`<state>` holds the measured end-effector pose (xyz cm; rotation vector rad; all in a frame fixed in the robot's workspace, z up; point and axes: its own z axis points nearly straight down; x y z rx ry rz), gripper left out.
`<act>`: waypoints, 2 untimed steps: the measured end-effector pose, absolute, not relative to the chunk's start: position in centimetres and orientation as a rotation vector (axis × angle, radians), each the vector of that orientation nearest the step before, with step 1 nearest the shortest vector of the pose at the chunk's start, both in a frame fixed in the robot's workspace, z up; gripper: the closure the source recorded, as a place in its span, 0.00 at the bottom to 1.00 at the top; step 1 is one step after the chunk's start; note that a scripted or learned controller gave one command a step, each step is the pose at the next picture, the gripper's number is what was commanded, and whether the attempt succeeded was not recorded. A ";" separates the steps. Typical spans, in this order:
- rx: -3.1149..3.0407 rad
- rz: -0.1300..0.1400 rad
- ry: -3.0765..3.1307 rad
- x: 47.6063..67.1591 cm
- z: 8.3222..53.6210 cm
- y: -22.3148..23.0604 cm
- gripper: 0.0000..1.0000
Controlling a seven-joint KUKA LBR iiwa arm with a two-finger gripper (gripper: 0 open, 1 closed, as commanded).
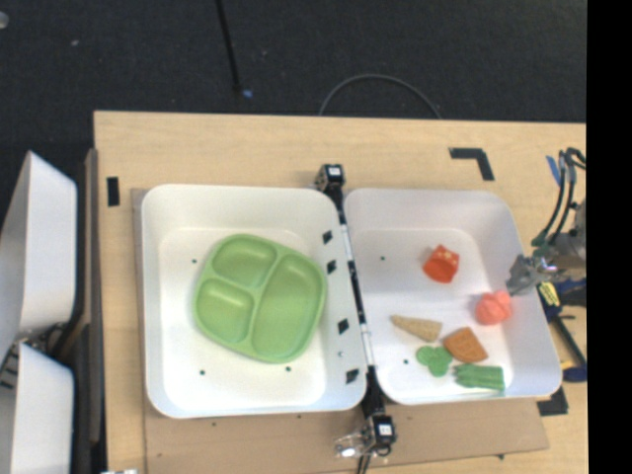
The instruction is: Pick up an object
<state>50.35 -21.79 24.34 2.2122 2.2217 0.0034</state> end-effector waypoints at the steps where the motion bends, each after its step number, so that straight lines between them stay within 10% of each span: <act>1: 2.221 -0.003 2.221 50.4 21.5 -21.9 1.00; 2: 2.211 0.005 2.230 51.9 22.2 -16.1 1.00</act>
